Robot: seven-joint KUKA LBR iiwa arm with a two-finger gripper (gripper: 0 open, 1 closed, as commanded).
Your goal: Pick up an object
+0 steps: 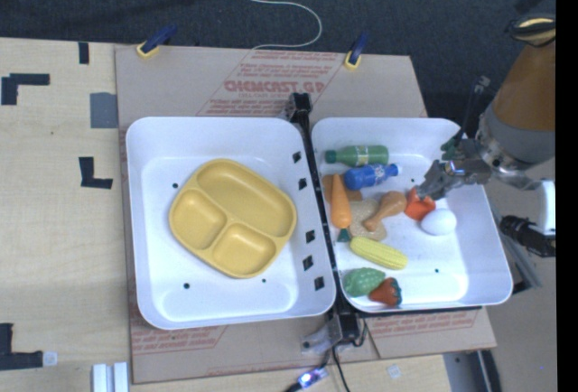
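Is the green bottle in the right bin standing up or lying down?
Lying down. The green bottle rests on its side near the far wall of the right bin, its length running left to right, just above the blue bottle.

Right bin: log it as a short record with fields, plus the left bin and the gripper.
right bin: toy food, loose
bottles: green bottle above blue bottle, both lying flat
left wall side: carrot
middle: drumstick, corn cob
front: strawberry
right side: white egg
left bin: yellow divided plate
gripper: low over the orange-red toy beside the egg
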